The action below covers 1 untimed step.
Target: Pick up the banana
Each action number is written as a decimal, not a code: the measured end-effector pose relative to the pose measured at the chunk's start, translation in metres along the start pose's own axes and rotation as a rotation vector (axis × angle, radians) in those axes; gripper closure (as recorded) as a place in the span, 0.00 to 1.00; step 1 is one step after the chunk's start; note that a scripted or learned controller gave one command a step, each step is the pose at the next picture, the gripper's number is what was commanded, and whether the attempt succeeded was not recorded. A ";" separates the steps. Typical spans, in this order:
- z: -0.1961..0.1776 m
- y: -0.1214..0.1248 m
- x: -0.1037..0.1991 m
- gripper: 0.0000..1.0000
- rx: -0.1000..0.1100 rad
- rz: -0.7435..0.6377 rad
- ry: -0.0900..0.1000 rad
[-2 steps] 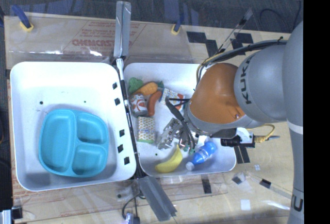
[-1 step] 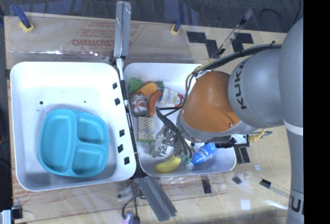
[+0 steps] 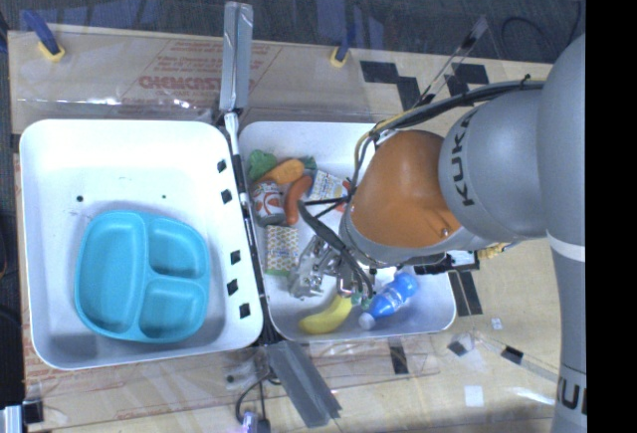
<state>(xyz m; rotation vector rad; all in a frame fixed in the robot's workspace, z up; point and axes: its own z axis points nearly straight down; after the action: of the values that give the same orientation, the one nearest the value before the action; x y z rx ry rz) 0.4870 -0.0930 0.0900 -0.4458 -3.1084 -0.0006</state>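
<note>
The yellow banana (image 3: 326, 318) lies at the near edge of the right bin (image 3: 299, 134), beside a blue and white bottle (image 3: 390, 298). My gripper (image 3: 320, 274) hangs low in that bin, just above and behind the banana, under the orange wrist band. Its metal fingers point down toward the bin floor, close to the banana's upper side. I see nothing held between them.
The right bin also holds an orange carrot-like toy (image 3: 289, 172), a green item (image 3: 261, 162), a red and white can (image 3: 269, 204) and a patterned packet (image 3: 283, 246). A blue divided tray (image 3: 144, 274) sits in the left bin (image 3: 60, 152). A grey divider bar (image 3: 235, 53) stands between the bins.
</note>
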 end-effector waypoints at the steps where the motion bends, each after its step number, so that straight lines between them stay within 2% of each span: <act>1: 0.000 0.000 -0.026 0.00 0.000 -0.048 0.001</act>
<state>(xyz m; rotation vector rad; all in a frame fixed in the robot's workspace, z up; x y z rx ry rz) 0.5119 -0.1006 0.0902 -0.3715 -3.1176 -0.0005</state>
